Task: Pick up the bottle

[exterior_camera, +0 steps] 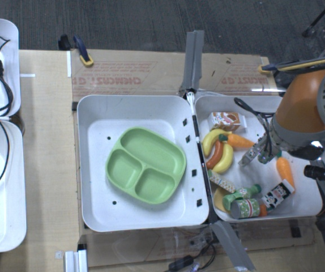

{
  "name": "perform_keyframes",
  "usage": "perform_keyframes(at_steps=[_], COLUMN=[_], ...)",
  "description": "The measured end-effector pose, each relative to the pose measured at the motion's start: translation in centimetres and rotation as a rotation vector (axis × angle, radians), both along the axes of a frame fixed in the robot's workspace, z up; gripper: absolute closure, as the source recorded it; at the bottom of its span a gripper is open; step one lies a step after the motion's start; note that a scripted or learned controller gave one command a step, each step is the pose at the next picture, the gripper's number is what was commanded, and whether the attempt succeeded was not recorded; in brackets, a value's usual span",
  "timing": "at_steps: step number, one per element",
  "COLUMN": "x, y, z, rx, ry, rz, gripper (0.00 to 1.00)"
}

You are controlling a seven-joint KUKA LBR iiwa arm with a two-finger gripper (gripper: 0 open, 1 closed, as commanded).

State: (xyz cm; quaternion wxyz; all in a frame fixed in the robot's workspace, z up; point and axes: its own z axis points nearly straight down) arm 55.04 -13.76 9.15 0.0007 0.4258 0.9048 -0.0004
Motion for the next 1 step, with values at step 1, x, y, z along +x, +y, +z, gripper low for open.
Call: perform_keyframes(at_steps=[1], x=[0.00], y=[0.02], z=[-0.01], rx=[0.000], ry=[0.000], rz=[0.001], gripper=[0.00])
